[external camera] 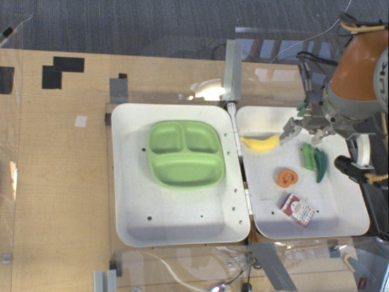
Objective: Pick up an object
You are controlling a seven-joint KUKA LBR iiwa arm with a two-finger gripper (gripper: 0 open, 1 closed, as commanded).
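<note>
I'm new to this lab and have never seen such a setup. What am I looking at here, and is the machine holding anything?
One camera looks down at a slant on a bench with two shallow white bins. The grey and orange robot arm reaches in from the right; its gripper hangs over the right bin, fingers spread, holding nothing. That bin contains a banana, a green pepper, an orange round piece and a small red and white packet. The left bin holds a green divided tray.

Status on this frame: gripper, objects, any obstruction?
Gripper open, holding nothing, above right bin. Banana beside it; green pepper, orange piece, packet loose. Nothing blocking.
</note>
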